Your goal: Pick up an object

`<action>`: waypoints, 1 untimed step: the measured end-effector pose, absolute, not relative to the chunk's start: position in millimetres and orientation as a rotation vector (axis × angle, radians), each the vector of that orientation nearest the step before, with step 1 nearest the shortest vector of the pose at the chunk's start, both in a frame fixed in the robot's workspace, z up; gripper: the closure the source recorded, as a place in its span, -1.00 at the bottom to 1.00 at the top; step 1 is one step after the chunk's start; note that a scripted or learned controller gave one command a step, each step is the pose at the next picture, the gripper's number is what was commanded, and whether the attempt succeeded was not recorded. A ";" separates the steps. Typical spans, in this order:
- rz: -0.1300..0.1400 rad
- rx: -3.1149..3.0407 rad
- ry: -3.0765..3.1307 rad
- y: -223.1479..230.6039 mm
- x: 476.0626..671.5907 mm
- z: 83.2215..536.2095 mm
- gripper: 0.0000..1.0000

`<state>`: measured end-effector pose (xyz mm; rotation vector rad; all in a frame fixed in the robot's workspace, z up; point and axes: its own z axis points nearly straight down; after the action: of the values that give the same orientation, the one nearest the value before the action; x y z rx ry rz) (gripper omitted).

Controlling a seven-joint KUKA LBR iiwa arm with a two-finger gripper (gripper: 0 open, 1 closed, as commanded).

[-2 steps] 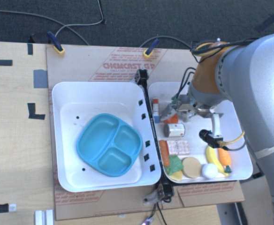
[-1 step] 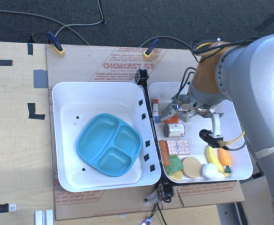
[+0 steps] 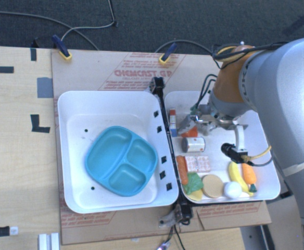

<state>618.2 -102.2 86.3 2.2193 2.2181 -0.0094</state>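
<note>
Scanning from the left: the counter (image 3: 16,155) carries two white bins side by side. The left bin (image 3: 68,108) holds a blue divided plate (image 3: 122,160), lying flat near the bin's middle and well apart from the gripper, so not the likely target. Across the shared wall, the right bin (image 3: 264,191) is crowded. A slim tube (image 3: 172,123) lies along its left wall, with a red-orange carrot-like piece (image 3: 181,170) below it in the view. A green piece (image 3: 193,183), a pink cracker (image 3: 199,164) and a round tan biscuit (image 3: 212,186) sit near the lower rim. Further right are a white egg (image 3: 232,190), a banana (image 3: 236,173) and an orange carrot (image 3: 249,174).

The gripper (image 3: 192,121) hangs over the upper left part of this bin. Whether it is open or closed cannot be read from this angle, and nothing is seen held in it. Just below it in the view sits a small orange piece (image 3: 192,133), and touching or just beside that lies a small grey can (image 3: 195,145) on its side. The can's long axis runs roughly left-right in the view.

Judgement: these two are the nearest candidates. The can lies toward the bin's near rim from the gripper, so the coming move needs a short shift that way before descent. The grasp should close across the can's short dimension. Risk: the orange piece may be nudged or caught instead. The arm (image 3: 277,87) enters from the right.
</note>
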 end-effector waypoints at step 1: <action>-0.019 2.222 2.216 -101.8 627.3 85.8 -1.00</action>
<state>627.3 -101.8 85.8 2.2222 2.2161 -0.0185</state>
